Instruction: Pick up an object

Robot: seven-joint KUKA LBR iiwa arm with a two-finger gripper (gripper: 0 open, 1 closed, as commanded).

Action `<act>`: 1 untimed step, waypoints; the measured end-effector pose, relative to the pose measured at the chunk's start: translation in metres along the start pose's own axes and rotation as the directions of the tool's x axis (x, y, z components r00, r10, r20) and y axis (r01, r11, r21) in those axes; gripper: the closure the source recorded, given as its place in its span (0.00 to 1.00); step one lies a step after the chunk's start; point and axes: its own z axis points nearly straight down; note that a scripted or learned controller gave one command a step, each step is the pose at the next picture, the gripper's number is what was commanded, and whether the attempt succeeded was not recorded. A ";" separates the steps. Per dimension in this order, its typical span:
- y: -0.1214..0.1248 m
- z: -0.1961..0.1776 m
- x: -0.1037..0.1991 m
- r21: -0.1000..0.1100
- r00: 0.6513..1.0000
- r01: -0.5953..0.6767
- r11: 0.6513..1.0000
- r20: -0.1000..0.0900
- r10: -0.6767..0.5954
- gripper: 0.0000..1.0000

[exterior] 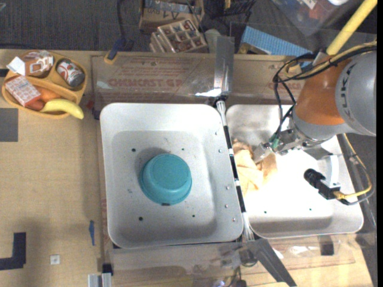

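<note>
The desk (48, 190) has two white bins side by side, and I'd say the grab is happening in the right bin (299, 208), since that's where the arm (320, 103) has reached in. The left bin (114, 124) just has one thing sitting in the middle of its floor. Off at the desk's far left corner, well apart from both bins, there's a yellow tray (9, 91) with a banana (64, 107) and a few small packets, but that's not in play. The thing in the left bin is a teal bowl (166, 178), upside down, so it'd be an awkward smooth dome to grab. The likelier target is the pale crumpled thing (250, 166) bunched against the right bin's left wall; could be cloth or a wrapper, hard to say. The pincer (270, 148) is right at its upper right edge, touching or nearly so. I honestly can't tell how far open it is or whether it has hold of anything. To do this step well I'd come straight down onto the thickest fold, not the thin edge, and stay clear of the bin wall. Then close fully before lifting, and lift slowly — something that floppy could slide out, or only a corner could come up.
</note>
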 end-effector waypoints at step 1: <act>0.000 -0.010 -0.003 -0.004 1.000 -0.005 1.000 0.002 0.005 1.00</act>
